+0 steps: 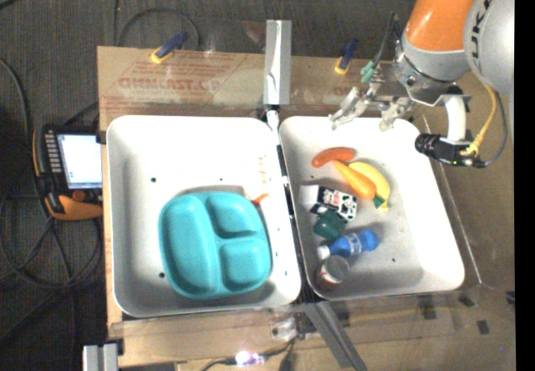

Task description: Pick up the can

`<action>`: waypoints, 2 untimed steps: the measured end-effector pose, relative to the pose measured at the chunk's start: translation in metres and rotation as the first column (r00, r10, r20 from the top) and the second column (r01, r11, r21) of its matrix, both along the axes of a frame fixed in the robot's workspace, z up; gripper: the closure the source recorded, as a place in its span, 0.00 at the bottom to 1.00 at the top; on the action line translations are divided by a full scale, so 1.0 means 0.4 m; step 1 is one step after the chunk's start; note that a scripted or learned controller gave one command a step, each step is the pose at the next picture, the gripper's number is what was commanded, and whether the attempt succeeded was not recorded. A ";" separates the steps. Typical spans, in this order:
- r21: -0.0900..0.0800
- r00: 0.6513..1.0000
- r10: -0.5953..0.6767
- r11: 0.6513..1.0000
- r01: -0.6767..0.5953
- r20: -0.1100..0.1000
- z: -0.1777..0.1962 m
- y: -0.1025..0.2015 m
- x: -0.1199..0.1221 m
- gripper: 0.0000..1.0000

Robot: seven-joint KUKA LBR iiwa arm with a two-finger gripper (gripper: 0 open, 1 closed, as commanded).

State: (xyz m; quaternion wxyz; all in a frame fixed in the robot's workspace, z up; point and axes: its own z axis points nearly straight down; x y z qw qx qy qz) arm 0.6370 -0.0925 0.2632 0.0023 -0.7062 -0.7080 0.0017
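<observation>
The gripper (365, 109) hung over the far edge of the right bin (435, 219), its fingers spread open and holding nothing. Just below it lay a hot dog (333, 156) and a banana (373, 179). Farther down sat a blue bottle (354, 242). The can (333, 271) lay at the bin's near edge, well apart from the gripper. The picking looked not yet done: reaching, closing and lifting were all left.

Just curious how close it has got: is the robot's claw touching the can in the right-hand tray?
Apart. The camera view shows the gripper above the right bin's far rim, while the can lies at the near end beside the blue bottle.
</observation>
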 end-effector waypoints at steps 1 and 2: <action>-0.001 0.998 -0.063 0.998 0.063 -0.002 -0.332 -0.005 -0.067 0.00; -0.001 0.997 -0.077 0.997 0.077 0.016 -0.435 -0.009 -0.112 0.00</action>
